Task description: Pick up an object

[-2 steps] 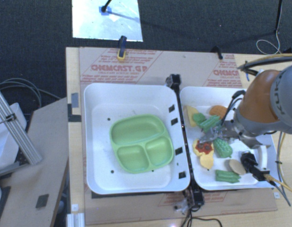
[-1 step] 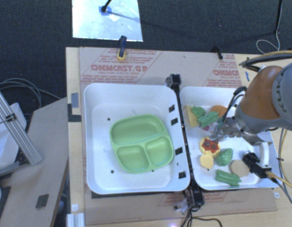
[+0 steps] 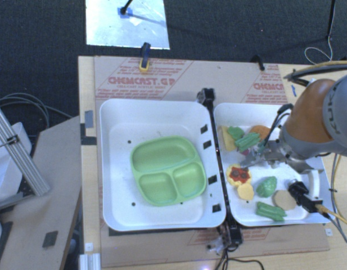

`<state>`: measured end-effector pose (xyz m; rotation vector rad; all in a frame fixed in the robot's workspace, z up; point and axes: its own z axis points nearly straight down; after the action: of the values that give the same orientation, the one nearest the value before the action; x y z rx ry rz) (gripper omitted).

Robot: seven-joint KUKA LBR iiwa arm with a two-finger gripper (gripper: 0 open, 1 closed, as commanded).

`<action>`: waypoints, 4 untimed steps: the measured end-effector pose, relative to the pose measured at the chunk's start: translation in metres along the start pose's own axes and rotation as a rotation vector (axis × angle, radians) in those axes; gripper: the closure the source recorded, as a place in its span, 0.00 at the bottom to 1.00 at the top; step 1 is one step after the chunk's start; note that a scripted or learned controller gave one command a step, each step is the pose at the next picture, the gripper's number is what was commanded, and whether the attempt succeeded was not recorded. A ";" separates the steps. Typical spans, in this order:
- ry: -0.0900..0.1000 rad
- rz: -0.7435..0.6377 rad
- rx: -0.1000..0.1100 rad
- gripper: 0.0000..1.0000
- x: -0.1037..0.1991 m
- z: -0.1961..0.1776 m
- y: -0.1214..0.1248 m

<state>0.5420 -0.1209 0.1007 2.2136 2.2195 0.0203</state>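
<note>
While the left bin (image 3: 114, 167) holds nothing but a green divided tray (image 3: 169, 170), all the loose toy food sits in the right bin (image 3: 319, 215), where the arm works. Going across that bin: a yellow piece (image 3: 225, 138) by the divider, a green piece (image 3: 235, 133), a red and yellow flower shape (image 3: 239, 175), a green elongated piece (image 3: 248, 140) lying slantwise, and then the gripper (image 3: 257, 153) reaching in from the right. That elongated piece lies just above and left of the tip, seemingly touching it, its long axis running up toward the right. Whether the gripper is open or closed I cannot tell. Further down lie a green lump (image 3: 267, 186) and a tan disc (image 3: 284, 199).
</note>
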 end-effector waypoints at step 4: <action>-0.010 0.001 0.006 0.00 -0.090 0.016 0.097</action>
<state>0.6396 -0.2108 0.0855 2.2124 2.2168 0.0026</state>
